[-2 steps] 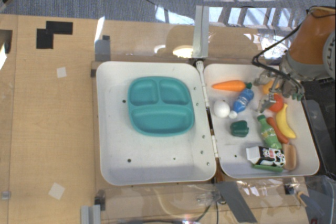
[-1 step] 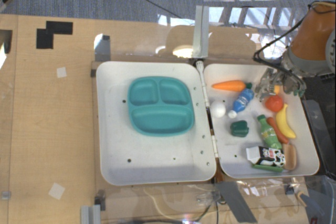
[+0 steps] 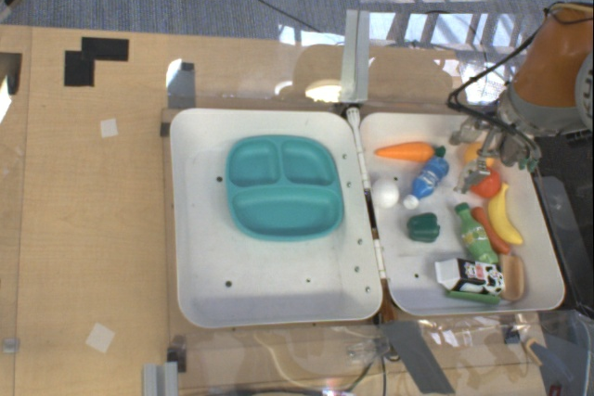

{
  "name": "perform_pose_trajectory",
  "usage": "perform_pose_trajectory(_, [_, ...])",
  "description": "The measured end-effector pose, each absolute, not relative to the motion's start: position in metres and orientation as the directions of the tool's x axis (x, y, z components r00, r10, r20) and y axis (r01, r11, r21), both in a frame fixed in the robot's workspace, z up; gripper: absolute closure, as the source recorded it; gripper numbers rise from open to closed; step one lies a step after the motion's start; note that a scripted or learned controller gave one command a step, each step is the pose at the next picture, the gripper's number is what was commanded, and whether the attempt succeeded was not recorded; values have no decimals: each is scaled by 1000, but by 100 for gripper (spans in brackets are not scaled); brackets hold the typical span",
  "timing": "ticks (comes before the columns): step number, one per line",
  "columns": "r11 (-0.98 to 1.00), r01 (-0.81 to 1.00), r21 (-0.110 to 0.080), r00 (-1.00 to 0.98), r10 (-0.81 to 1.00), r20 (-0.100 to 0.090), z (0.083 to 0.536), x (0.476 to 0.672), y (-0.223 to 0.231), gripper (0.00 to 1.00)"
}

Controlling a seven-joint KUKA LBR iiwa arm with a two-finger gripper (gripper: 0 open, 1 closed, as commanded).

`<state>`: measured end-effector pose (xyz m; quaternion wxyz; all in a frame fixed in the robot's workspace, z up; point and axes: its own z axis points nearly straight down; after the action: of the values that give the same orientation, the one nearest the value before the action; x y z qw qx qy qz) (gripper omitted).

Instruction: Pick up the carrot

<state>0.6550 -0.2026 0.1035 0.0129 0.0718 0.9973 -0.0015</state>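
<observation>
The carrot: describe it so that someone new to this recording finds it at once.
Look in the right white bin, at its far end. The carrot lies there on its side, orange and tapered, with a small green tip pointing towards the blue bottle. It lies apart from the other items.

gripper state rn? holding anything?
Gripper: cannot be told from this view. It is above the right white bin, right of the orange tapered carrot, which lies in the bin, not in its grasp.
</observation>
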Motion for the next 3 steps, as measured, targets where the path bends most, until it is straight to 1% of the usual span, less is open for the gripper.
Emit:
perform_pose_trajectory(1, [913,407,3,-913,407,-12,89,649,-205,0])
perform_pose_trajectory(2, [916,400,5,-916,400,-25,104,653,-203,100])
perform_pose_trajectory(3, [839,544,7,-839,544,-11,145,650,-137,100])
